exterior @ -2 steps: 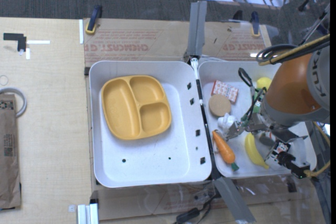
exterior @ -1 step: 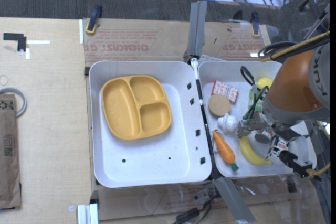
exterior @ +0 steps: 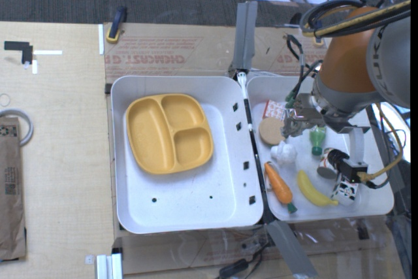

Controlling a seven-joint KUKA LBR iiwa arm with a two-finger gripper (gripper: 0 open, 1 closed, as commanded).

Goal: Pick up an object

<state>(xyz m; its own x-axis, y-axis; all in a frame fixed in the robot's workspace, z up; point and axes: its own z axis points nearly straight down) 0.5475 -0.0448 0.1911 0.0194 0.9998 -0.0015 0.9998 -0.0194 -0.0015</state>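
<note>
Camera view: arm [exterior: 349, 68] reached in from the right, and the jaws hung low over the right bin [exterior: 369, 202], near its upper-left part. Jaws' state: cannot tell, too cluttered and dark there. Nothing was visibly held between them.

- A tan disc [exterior: 268, 131] lay just left of the jaws and slightly below in the view.
- A red-and-white packet [exterior: 274, 109] was just left of the jaws, partly under the disc.
- A white crumpled lump [exterior: 284, 153] was below the jaws, close.
- A green bottle [exterior: 318, 138] was just right of the jaws.
- A carrot [exterior: 279, 185] and a banana [exterior: 315, 189] were farther below the jaws, side by side and apart.
- The left bin [exterior: 196, 199] was well left of the jaws and held a yellow divided plate [exterior: 170, 132].

Both bins sat on the surface [exterior: 59, 140].
</note>
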